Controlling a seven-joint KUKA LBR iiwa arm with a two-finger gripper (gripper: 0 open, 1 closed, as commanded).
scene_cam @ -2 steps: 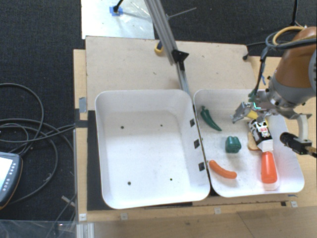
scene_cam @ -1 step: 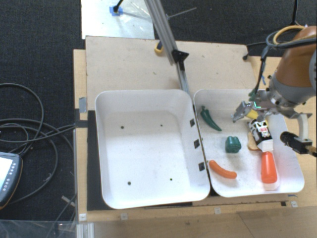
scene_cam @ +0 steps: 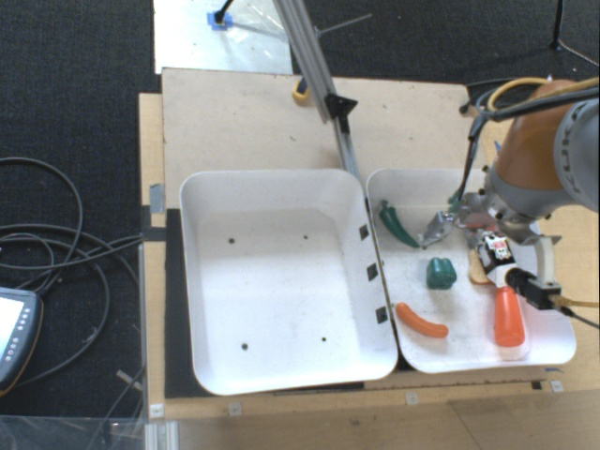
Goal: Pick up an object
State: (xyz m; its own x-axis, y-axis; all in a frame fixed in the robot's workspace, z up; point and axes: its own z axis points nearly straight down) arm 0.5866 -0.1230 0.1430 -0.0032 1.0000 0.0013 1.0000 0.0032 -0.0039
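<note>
Approaching: end effector (scene_cam: 438,227) hangs low, green pepper (scene_cam: 396,225) just beyond its tip; grip state cannot be told. Next move likely calls for centring over that pepper.

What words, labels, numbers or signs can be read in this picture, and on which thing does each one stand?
No text can be read here.
Screen of the device at the left edge: lit, but too small to read.
Small white patch with red and dark marks, over the right bin: too blurred to read.
</note>
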